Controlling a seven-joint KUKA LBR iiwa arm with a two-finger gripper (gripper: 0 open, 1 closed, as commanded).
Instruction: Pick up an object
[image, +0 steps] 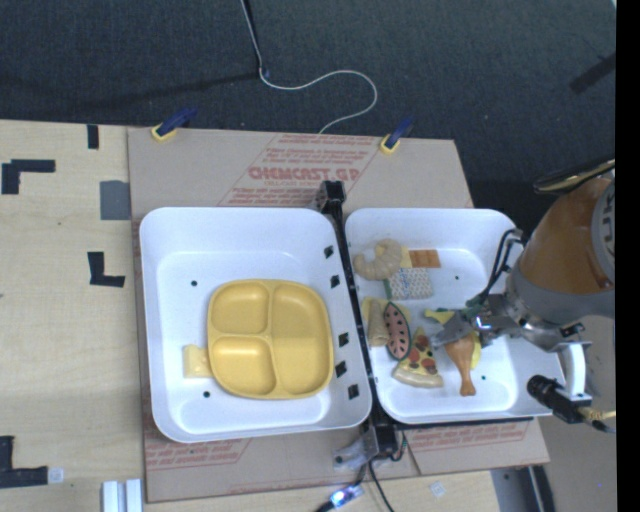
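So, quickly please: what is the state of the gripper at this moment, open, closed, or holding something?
Gripper: cannot be told. It is low in the right bin, beside the toy drumstick; nothing is seen gripped by it.

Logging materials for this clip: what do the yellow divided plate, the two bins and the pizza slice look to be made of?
Yellow divided plate: seemingly moulded plastic, matte, with smooth rounded compartment ridges. Left bin and right bin: likely thin formed white plastic, slightly glossy, with rounded corners and soft highlights. Pizza slice: probably a plastic or rubber toy, given its flat saturated colours; too small to tell which.
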